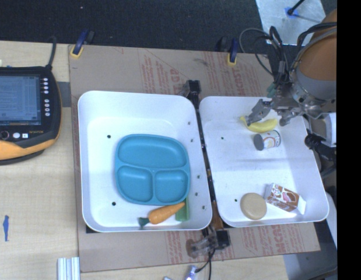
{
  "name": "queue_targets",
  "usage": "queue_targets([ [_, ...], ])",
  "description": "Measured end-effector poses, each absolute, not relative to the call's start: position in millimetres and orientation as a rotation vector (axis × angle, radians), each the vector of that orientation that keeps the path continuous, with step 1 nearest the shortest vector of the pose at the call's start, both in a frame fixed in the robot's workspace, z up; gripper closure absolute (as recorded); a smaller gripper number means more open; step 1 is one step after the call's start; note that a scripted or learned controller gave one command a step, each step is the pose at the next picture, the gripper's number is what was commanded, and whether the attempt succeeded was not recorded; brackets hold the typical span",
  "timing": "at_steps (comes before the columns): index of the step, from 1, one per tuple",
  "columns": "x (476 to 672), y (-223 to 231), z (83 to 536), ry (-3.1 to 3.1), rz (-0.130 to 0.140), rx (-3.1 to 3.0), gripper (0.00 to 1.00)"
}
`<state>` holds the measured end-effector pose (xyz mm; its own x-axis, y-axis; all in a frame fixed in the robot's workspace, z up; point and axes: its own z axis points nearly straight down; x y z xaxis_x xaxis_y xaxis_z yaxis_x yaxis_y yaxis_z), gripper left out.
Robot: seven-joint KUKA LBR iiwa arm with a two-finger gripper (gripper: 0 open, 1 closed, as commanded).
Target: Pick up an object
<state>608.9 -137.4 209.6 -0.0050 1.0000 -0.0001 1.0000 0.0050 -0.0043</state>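
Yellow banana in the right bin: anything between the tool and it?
Nothing visible. The tool sits right at the curved yellow banana near the far wall of the right white bin. The small grey-and-white cup lies just nearer the camera, apart.

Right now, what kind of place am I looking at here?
Most likely a robotics lab bench set up for pick-up trials. A robot arm reaches over two white bins holding toy items like a carrot and a banana, and a control tablet sits beside them.

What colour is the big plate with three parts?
Blue; the divided plate shows plainly in the camera view, in the left bin.
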Motion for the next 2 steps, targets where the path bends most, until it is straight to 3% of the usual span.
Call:
queue_targets([
  [1,613.7,-167,127,-2.229,0.003,-2.217,0.00],
  [2,616.0,-185,115,-2.238,-0.004,-2.226,0.00],
])
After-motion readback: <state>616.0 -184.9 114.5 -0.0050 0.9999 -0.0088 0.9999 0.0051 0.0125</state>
